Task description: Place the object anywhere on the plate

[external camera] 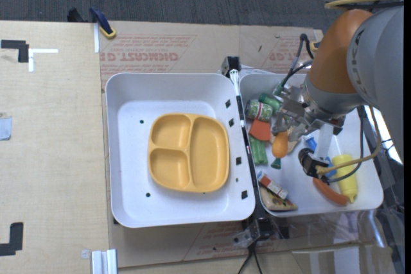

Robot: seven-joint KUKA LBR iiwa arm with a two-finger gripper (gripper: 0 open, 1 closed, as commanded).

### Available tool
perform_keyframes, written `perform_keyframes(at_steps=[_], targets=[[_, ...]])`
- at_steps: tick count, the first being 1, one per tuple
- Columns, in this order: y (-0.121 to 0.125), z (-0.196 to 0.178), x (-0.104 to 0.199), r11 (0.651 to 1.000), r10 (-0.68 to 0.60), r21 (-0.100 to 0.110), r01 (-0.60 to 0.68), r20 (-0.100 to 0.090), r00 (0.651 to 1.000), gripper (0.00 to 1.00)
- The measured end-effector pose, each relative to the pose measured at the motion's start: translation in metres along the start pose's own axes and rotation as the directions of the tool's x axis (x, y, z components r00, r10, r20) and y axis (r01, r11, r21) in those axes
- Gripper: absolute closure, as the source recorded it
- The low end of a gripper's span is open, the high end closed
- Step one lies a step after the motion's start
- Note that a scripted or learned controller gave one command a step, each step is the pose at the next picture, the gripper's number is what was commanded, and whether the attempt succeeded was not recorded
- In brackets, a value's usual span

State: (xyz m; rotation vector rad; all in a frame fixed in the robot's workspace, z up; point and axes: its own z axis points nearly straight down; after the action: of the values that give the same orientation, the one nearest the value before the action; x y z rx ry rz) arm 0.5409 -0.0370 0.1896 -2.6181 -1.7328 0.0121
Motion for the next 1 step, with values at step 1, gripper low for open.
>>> perform_keyframes(at_steps=[1], targets=[[-0.0346,-0.0580,0.0837,0.971,0.240,-0.003,-0.240,-0.002,0.971,1.00]])
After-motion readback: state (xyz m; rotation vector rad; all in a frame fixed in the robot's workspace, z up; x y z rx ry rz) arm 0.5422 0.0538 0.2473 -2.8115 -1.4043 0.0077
